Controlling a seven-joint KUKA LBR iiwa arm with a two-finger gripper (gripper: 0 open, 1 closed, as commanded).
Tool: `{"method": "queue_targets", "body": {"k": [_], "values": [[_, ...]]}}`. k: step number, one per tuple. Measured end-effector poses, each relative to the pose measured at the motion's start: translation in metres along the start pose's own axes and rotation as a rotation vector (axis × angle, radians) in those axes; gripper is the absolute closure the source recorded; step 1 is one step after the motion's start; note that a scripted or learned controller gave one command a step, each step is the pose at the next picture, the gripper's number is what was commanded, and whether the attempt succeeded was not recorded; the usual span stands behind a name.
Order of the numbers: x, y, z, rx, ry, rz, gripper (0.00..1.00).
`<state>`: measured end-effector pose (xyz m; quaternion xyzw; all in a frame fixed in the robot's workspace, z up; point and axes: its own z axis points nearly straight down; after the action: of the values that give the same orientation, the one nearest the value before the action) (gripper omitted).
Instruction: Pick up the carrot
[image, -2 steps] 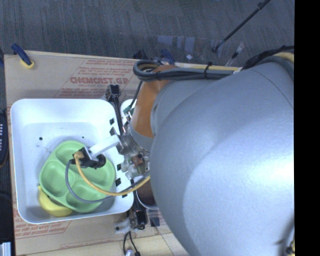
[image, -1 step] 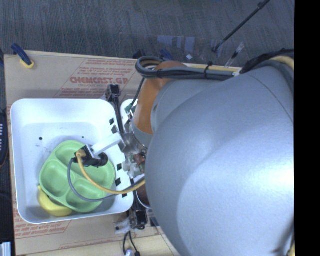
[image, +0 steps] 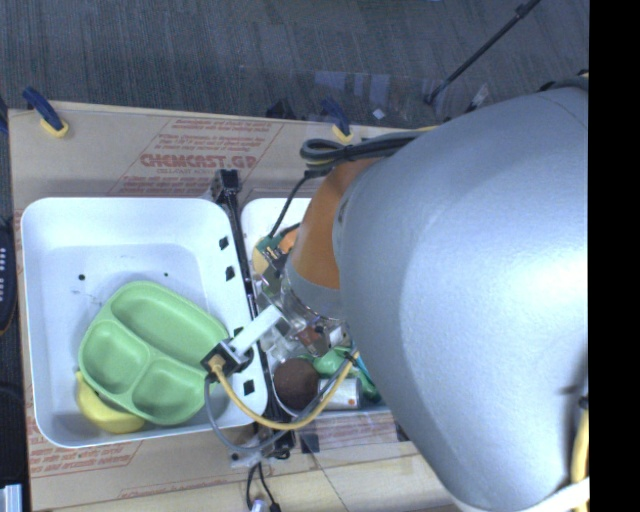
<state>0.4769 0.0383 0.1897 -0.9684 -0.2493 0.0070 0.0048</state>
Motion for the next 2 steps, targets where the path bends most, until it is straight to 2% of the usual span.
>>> {"method": "queue_targets", "body": {"k": [1, 2], "values": [[0.0269, -0.0544, -0.012, -0.003, 0.0, 0.101, 1.0], [0.0272, -0.0559, -0.0209, 0.005, -0.008, 0.088, 1.0]]}}
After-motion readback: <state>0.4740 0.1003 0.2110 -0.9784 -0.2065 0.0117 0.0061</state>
